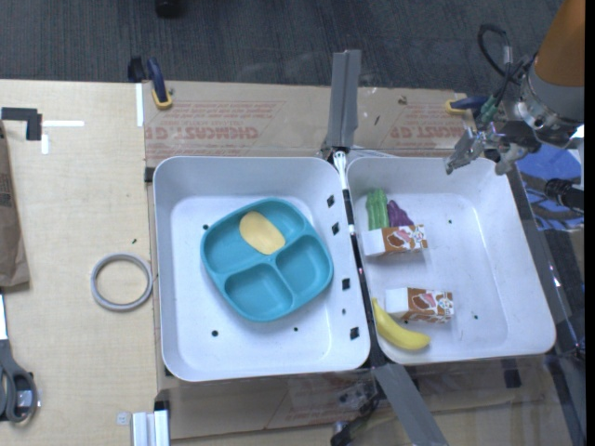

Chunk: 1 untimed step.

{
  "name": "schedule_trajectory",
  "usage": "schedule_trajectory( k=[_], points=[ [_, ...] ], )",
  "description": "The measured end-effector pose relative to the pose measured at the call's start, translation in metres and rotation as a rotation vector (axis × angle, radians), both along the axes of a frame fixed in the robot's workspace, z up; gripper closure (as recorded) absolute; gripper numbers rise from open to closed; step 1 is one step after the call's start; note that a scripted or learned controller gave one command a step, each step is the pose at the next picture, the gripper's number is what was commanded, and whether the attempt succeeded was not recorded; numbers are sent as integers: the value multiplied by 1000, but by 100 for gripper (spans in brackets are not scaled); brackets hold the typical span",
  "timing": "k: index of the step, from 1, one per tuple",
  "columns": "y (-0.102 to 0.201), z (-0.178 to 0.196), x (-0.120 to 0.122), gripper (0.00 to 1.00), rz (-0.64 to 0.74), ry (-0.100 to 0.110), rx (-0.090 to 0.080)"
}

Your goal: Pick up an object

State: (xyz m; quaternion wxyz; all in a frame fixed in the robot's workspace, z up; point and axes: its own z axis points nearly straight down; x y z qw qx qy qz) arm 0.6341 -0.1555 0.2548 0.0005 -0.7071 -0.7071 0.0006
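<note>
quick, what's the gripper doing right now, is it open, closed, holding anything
Gripper: above the back edge of the right bin, nothing seen between its fingers; open or closed cannot be told.

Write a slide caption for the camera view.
Gripper hovers at right bin's far rim; banana and cartons inside.

Plate (244, 283) in left bin (172, 277); cartons (405, 240) right.

My arm (558, 72) is grey under a broad orange band (569, 40), black cables (497, 49) loop beside my wrist, and my gripper (483, 151) is pale bare metal with thin fingers and small blue-green fittings.
</note>
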Motion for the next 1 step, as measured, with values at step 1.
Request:
schedule_trajectory(
  k=[1],
  points=[
    [38, -98, -64, 0, -75, 3, 0]
  ],
)
